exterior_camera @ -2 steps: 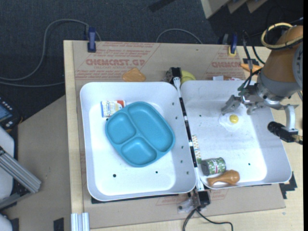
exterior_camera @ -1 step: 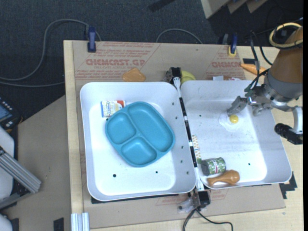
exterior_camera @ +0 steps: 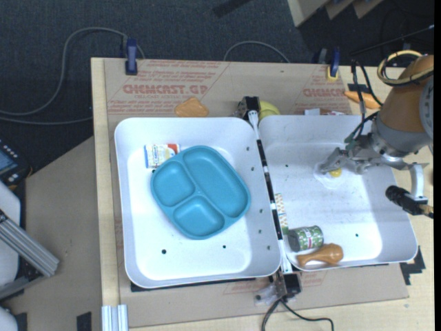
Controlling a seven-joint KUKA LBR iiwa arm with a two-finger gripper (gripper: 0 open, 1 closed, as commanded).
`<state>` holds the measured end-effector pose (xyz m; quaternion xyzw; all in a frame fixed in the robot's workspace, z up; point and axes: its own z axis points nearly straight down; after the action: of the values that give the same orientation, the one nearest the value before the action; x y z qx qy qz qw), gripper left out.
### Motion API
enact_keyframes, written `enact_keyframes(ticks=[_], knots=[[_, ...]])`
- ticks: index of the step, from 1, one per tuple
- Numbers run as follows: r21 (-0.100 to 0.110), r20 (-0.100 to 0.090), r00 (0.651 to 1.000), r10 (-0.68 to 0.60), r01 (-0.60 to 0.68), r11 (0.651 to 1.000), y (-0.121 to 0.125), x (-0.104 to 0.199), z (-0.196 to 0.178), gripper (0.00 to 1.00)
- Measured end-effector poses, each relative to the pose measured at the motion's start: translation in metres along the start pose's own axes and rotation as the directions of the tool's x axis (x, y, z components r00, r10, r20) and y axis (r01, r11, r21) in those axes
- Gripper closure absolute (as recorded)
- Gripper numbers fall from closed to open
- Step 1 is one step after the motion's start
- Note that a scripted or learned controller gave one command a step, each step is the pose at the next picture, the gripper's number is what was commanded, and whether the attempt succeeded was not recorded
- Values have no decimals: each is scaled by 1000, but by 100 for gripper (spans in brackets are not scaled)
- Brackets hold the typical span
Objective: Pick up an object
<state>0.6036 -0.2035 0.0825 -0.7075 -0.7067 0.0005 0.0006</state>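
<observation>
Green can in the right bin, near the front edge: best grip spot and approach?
Take the can across its round body, mid-length, coming straight down from above. It lies on its side, so the curved wall faces up. Its ends point left and right; set the claw's fingers on the near and far sides. The orange pear-shaped toy sits close in front, leaving the near finger little room.

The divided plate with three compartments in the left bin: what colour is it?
Light blue throughout; the divided three-compartment plastic plate shows clearly in the overhead camera view.

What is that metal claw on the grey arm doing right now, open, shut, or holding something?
Two-finger gripper: low in the right white bin, at a small yellow object; whether it is open, shut or gripping cannot be told from this slant.
</observation>
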Motion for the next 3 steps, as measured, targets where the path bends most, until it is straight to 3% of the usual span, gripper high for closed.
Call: enact_keyframes(ticks=[1,2,3], knots=[[-7,3,1000,-1,1,1000,2,0,-15,100],[-4,2,1000,-1,1,1000,1,1,-13,0],[-7,4,1000,0,0,1000,-1,-19,-59,0]])
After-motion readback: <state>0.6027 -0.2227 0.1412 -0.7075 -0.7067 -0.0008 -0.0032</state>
